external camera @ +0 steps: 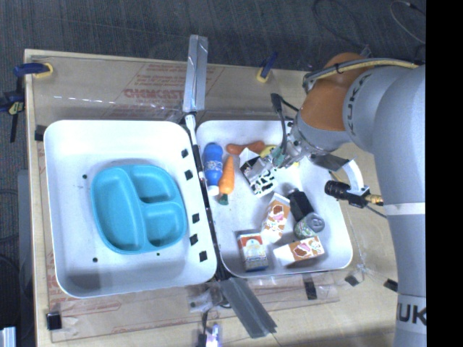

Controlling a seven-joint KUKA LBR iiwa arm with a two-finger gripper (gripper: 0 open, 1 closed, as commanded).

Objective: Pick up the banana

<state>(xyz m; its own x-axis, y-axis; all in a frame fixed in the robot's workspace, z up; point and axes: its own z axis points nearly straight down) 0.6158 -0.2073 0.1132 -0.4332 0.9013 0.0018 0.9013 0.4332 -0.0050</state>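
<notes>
Several objects crowd the far part of the right bin [340,255], and that crowding is the main risk. The banana [268,151] shows as a small yellow sliver at the far side, just beside the gripper [278,157], whose opening I cannot tell. A black-and-white patterned carton [259,178] lies touching it on the near side, and an orange piece [244,149] sits to its left, so a closing grasp could catch either instead. A carrot [227,176] and blue bottle [212,163] lie further left; small cartons [275,220] and a can [310,226] sit nearer. The left bin [65,266] bears a blue tray [137,208].
</notes>
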